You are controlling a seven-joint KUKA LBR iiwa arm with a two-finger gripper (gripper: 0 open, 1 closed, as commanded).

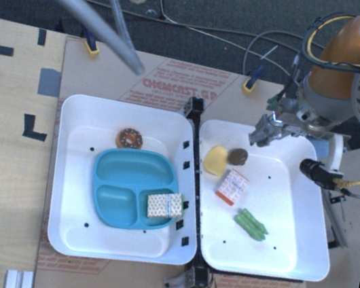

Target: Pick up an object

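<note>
My gripper (262,135) hangs over the back edge of the right bin (305,217), a little right of and above a small brown round object (238,157). Its fingers look close together with nothing between them. Beside the brown object lies a pale yellow lump (216,160). A white and orange packet (232,187) lies in the bin's middle, and a green pod (250,224) lies nearer the front.
The left bin (71,176) holds a blue compartment tray (128,182) with a patterned box (165,205) in its right compartment, and a chocolate doughnut (129,138) behind it. Black clips (194,111) join the bins. Cables run behind the bench.
</note>
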